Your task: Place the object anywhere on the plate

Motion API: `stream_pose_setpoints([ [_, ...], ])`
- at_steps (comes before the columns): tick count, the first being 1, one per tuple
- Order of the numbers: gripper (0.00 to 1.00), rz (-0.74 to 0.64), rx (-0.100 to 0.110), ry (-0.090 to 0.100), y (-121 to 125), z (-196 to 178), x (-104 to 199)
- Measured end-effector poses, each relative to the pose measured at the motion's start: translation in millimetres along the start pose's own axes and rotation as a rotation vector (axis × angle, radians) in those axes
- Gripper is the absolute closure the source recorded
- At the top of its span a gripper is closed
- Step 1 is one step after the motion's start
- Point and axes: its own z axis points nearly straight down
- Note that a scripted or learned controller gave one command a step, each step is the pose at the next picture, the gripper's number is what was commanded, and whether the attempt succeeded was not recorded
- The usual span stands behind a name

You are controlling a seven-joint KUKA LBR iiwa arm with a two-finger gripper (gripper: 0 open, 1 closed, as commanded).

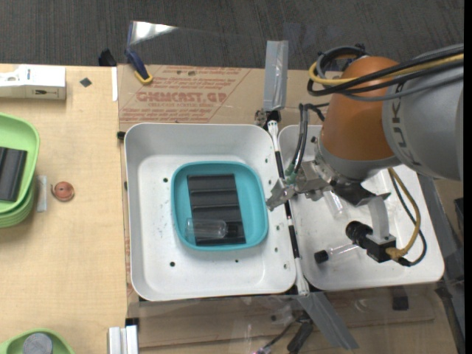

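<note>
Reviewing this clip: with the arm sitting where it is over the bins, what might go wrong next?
1. The tool sits right at the divider between the two white bins, so a sideways move may clip a rim.
2. A clear cylindrical object lies on its side on the teal plate; a nudge could roll it off.
3. Cables loop beside the wrist and may snag.

This is a robot lab or test cell. A pale wooden worktop (66, 271) carries two shallow white bins (147, 271), side by side, over a sheet of printed cardboard (184, 91). A grey robot arm (435, 109) with loose yellow and black cables (332, 68) reaches in from the right. The floor (221, 13) is dark office carpet.
</note>
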Motion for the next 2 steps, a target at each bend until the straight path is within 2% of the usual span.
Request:
stream_pose_setpoints([
  [2, 0.0, 0.0, 0.0, 0.0, 0.0, 0.0, 0.0],
])
